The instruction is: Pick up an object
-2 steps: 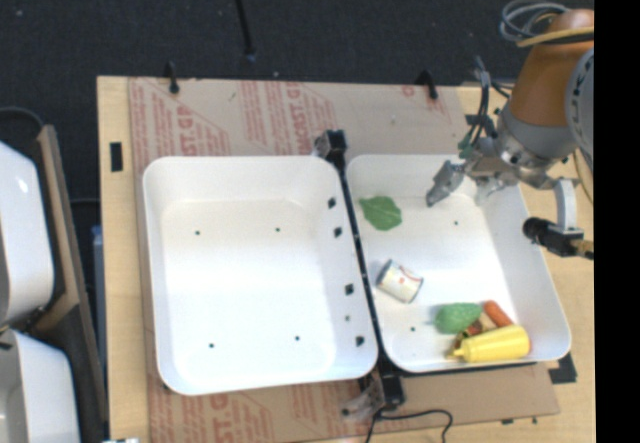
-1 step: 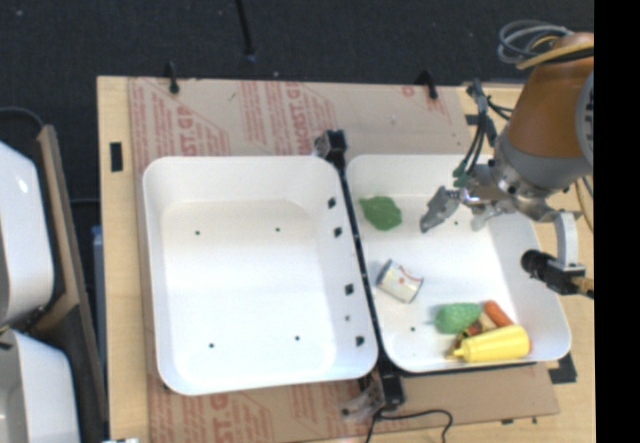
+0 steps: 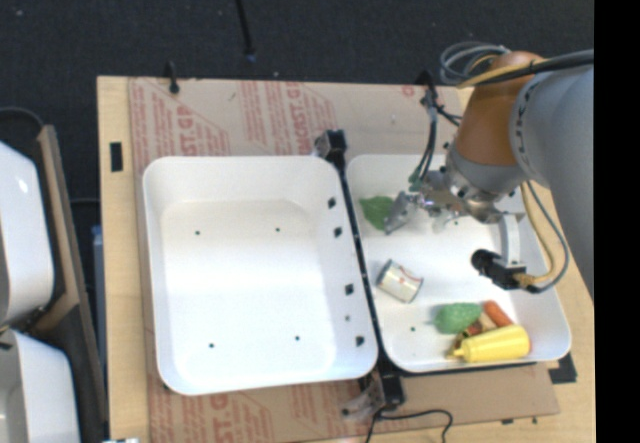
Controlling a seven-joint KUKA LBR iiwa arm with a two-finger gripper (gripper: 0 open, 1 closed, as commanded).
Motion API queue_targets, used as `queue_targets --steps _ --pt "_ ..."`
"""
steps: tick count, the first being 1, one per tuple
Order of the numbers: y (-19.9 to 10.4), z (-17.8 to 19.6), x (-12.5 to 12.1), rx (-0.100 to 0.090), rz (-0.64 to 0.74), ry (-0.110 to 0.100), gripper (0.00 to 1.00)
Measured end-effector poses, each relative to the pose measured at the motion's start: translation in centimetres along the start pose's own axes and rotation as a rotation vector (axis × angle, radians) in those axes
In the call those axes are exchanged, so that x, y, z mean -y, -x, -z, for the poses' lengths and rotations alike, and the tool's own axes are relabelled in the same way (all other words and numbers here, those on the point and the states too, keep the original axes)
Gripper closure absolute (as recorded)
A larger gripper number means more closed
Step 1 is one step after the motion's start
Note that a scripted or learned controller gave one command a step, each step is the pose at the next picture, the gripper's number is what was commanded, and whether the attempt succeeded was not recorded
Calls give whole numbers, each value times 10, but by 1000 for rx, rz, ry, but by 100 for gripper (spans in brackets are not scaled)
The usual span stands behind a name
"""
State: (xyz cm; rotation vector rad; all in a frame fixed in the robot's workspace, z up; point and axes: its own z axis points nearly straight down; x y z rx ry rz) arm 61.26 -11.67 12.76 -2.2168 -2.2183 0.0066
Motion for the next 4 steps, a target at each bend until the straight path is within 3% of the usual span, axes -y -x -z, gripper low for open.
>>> queue_targets --steps 1,2,3,4 --pt "-17 -28 -36 0 1 5 0" --pt "-20 -27 -27 2 -2 7 0" --pt "-21 -26 -38 1 -1 8 0" --pt "-20 -15 -38 1 -1 9 100"
